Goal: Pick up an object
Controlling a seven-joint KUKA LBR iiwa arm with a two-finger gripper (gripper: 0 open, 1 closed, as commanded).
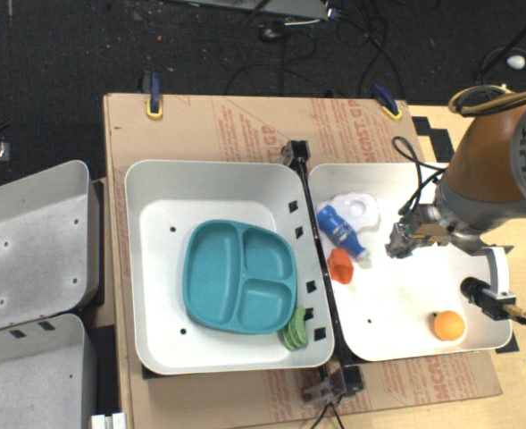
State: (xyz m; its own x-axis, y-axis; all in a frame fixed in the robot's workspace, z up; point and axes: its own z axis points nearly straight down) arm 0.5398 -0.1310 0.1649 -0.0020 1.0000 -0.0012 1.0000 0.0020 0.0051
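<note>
Cardboard-topped bench (245, 132), two shallow white bins side by side; right bin (405, 329) holding gripper (404, 242), finger state impossible to tell. Nearest pick: blue plastic bottle (341, 231) beside small orange cup (340, 266) — risk of nudging either. Orange ball (448, 325) likely to roll. Teal divided tray (240, 276) well apart in left bin

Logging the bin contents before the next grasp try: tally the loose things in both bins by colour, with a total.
Teal: 1, the divided plate in the left bin.
Green: 1, the small piece beside that plate.
Blue: 1, the bottle in the right bin.
White: 1, the round item behind the bottle.
Orange: 2, the cup and the ball.
Total: 6
</note>
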